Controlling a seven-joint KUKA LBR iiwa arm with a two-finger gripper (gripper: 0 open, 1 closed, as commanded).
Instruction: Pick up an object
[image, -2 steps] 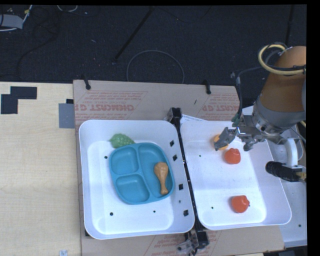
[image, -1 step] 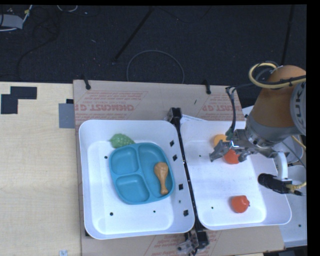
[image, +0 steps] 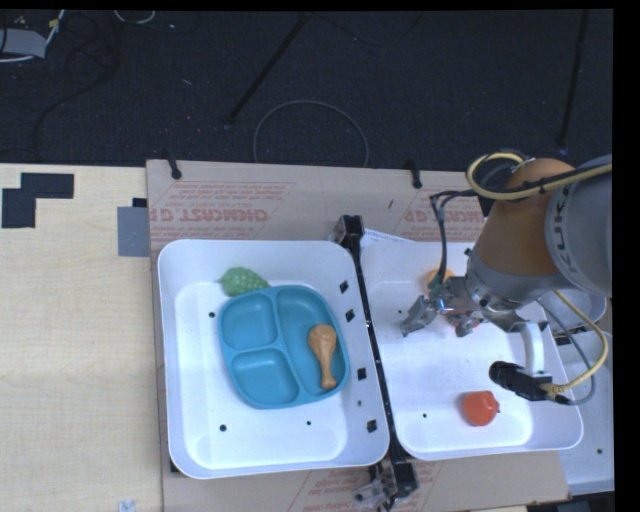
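Note:
My gripper (image: 441, 320) hangs over the upper middle of the right bin (image: 420, 420), its two fingers spread apart and open with nothing between them. A small orange object (image: 440, 274) lies just behind it, partly hidden by the wrist. A red rounded object (image: 480, 408) sits near the right bin's front right. In the left bin (image: 190, 400), a blue divided plate (image: 265, 375) carries a tan chicken drumstick (image: 324, 352) in its right compartment. A green leafy piece (image: 242, 281) rests at the plate's upper left edge.
The grey arm with its orange band (image: 520, 235) reaches in from the right, above the right bin's far corner. A black fitting with cables (image: 520, 380) sticks out beside the red object. A black divider (image: 365, 340) separates the bins.

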